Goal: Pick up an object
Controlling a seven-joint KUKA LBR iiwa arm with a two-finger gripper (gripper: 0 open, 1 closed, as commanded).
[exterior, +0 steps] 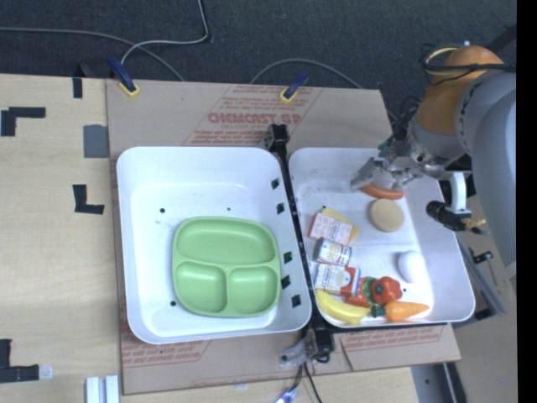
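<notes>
**Gripper low over the right bin's far end**

Cardboard covers the bench under two white bins. At the right bin (pixel 445 305), the gripper (pixel 382 173) sits just above an orange sausage-like piece (pixel 382 192), seemingly touching it; its grasp cannot be told. A tan round (pixel 387 216) lies just beside. The left bin (pixel 138 225) bears a green tray (pixel 225 265).

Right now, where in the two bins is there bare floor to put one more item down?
In the left bin, bare floor borders the green tray on its far side and left. In the right bin, a patch lies at the far-left corner, beside the gripper. The near half is crowded: cartons, banana, tomato, carrot, egg.
</notes>
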